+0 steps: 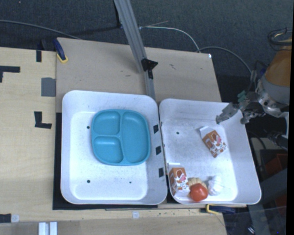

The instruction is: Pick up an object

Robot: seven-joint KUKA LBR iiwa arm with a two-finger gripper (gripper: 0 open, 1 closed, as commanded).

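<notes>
The blue divided plate [121, 137] fills the left bin [71, 150]. At the frame's lower right, a small carton [178, 180], a tomato [198, 192] and a white wad [215, 184] crowd together; the isolated snack packet [214, 142] looks the easier pick, centred under the gripper [232, 112]. Whether it is open or closed, I cannot tell. The packet's print is unreadable.

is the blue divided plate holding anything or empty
Empty. The blue plate lies flat in the left bin, and all three compartments show bare blue.
</notes>
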